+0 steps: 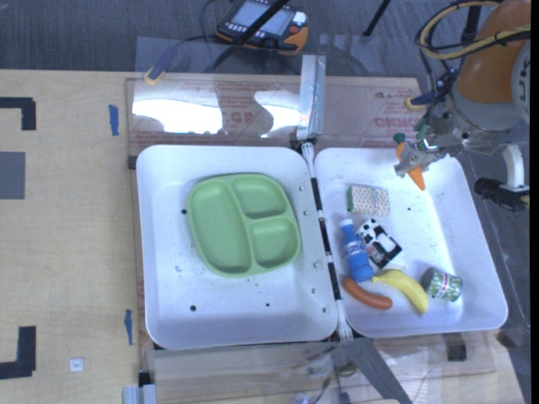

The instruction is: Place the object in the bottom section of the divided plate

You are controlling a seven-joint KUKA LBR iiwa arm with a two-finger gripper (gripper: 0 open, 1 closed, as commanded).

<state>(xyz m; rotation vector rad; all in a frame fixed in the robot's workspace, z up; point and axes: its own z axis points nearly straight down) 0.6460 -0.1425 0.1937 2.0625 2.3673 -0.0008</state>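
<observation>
- Camera view: a pale wooden tabletop (67,225) carries two shallow white bins side by side — the left bin (160,310) and the right bin (480,259) — their inner rims touching.
- Black square marks and short blue tape strips sit on the bare wood at left; a clear sheet behind the bins throws glare.
- Beyond the tabletop lies grey carpet (101,15), with a black-and-orange handheld controller (259,22), dark cables and tripod legs.
- A green divided plate (244,224) lies flat in the left bin, one large section at left, two smaller at right.
- The arm (497,66) enters at upper right; its end effector (417,160) hangs over the right bin's far edge, clenched on a small orange carrot (418,176) whose tip points down — well apart from the plate.
- On the right bin's floor: a patterned packet (369,199), a blue bottle (355,248), a black-and-white block (379,241) just beside it, a sausage (368,295), a banana (404,289) and a green can (442,284) near the front edge.
</observation>
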